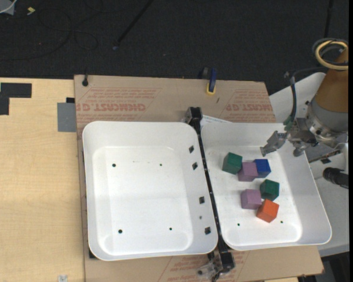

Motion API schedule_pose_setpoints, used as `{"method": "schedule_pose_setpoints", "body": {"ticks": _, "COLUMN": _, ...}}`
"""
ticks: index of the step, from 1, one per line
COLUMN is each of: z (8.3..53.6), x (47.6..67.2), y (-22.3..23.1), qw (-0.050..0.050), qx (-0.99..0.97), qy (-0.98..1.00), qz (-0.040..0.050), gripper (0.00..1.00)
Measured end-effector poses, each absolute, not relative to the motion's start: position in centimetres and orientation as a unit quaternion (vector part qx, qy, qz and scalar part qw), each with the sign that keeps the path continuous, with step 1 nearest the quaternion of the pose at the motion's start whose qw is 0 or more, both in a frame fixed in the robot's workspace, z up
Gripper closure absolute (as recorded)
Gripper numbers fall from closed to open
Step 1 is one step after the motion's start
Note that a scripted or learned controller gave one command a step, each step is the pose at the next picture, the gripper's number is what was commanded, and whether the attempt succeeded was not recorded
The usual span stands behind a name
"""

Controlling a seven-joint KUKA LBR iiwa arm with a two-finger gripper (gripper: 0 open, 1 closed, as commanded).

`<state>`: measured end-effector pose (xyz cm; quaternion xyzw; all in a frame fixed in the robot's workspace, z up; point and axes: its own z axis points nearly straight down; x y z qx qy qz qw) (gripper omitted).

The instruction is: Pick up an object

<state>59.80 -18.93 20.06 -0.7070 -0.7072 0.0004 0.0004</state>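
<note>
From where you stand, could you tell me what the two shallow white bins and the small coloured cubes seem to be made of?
The two shallow white bins look like moulded plastic: smooth, slightly glossy, with rounded corners. The small coloured cubes, such as the orange cube and blue cube, look matte with flat even colour, perhaps painted wood or foam; I cannot tell which.
</note>
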Motion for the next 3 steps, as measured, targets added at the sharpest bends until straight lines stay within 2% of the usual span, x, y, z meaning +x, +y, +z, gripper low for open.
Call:
{"method": "schedule_pose_setpoints", "body": {"ticks": 1, "z": 11.3, "x": 61.6, "y": -16.6, "qw": -0.009, "qx": -0.708, "qy": -0.706, "qz": -0.0045, "gripper": 0.0}}
{"method": "schedule_pose_setpoints", "body": {"ticks": 2, "z": 9.1, "x": 57.8, "y": -21.5, "qw": -0.001, "qx": -0.708, "qy": -0.706, "qz": -0.0022, "gripper": 0.0}}
{"method": "schedule_pose_setpoints", "body": {"ticks": 3, "z": 8.9, "x": 59.6, "y": -21.3, "qw": -0.001, "qx": -0.707, "qy": -0.708, "qz": -0.0012, "gripper": 0.0}}
